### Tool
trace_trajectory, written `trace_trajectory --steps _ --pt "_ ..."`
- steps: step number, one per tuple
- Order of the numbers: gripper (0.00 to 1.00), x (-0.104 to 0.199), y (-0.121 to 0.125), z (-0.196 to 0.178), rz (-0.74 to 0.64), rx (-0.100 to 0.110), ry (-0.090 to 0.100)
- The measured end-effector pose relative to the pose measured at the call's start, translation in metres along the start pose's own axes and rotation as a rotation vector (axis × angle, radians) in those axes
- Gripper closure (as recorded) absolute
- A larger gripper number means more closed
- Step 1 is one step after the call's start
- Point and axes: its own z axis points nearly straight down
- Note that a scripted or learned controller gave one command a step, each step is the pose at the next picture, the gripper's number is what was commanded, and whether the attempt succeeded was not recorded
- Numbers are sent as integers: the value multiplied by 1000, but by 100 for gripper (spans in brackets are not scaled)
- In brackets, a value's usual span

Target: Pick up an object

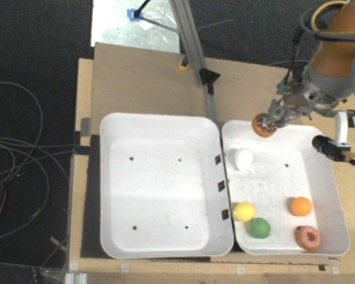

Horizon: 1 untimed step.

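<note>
My claw point(268, 122) hung over the far rim of the right bin point(338, 203), and a brown doughnut point(264, 127) sat clamped between its fingers, lifted above the bin's back edge. The fingers were closed tight around it, though the metal of the claw covered the doughnut's upper part, so I could make out only its lower curve and a speckled top surface. My arm point(340, 53) came in from the right, its orange band cut off by the top of the view.

Down in the right bin lay a white ball-like thing point(242, 159) near the left wall, hard to tell apart from the white floor beneath it. Toward the near end sat a yellow ball point(243, 211) touching a green ball point(259, 227), with an orange ball point(301, 206) apart to the right and a pink doughnut point(308, 237) in the near right corner. Whether these round things were fruit or toys I could not tell.

The left bin point(109, 188) stood beside it, the two joined by dark clips along their shared edge. Both rested on the brown table point(145, 81). A grey pole point(192, 35) slanted across the table from the top, its upper end cut off. A black part point(327, 146) stuck out by the right bin's far corner; I could not make out what it was.
</note>
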Motion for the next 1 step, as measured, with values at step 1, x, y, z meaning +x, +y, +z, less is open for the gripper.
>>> trace_trajectory --steps 1 --pt "100 64 1 0 -2 -1 1"
